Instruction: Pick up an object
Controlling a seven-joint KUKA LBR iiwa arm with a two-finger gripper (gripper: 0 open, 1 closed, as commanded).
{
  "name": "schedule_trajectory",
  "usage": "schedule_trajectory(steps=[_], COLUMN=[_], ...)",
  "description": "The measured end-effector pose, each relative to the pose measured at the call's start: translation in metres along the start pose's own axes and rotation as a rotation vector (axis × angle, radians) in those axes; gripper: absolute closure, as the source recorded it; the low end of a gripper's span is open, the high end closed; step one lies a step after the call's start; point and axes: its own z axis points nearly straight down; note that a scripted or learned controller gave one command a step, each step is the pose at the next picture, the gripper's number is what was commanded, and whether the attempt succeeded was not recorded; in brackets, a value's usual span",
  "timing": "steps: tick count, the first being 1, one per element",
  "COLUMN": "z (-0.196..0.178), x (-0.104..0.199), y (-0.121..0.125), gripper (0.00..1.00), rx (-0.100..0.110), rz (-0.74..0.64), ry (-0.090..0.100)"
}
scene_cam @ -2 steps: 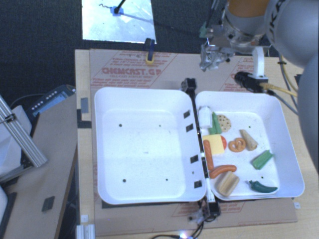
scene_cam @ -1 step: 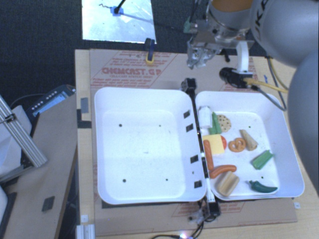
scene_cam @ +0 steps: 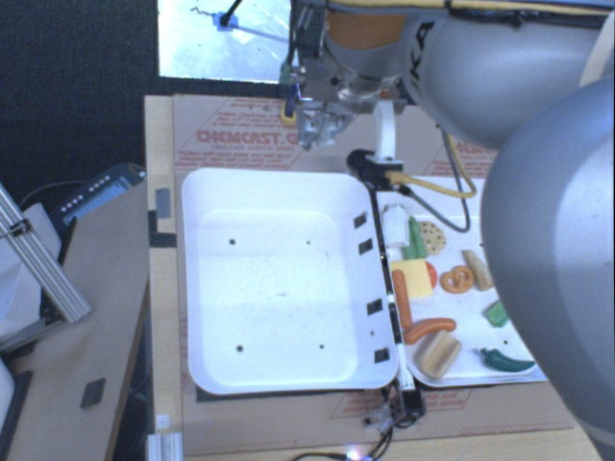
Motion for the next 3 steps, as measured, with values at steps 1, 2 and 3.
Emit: schedule_trajectory(steps=[1, 2, 3], z=[-0.009, -0.189, -0.225], x=[0.057, 0.075, 0.074], y=[0.002, -0.024, -0.012], gripper=[1.0, 1.0, 1.0], rx=[-0.004, -0.019, -0.007], rz=[0.003, 0.002, 0.004], ry=[0.0, 0.006, 0.0])
